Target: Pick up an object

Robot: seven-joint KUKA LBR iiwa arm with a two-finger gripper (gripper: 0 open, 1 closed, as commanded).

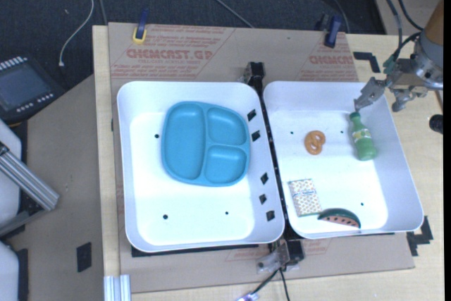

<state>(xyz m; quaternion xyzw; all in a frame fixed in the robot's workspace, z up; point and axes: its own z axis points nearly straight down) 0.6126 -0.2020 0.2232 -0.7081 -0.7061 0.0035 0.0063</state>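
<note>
- The gripper hangs over the right bin's far right corner, fingers spread wide, holding nothing.
- A green bottle lies just below it, near the bin's right edge.
- An orange pretzel sits mid-bin; a patterned packet and a watermelon slice lie by the near edge.
- The left bin carries a blue divided plate.
- Cardboard on the worktop reads roughly "CHEMCAST GP" (red print, partly blurred).

High fixed camera, slanting down, both bins.
</note>
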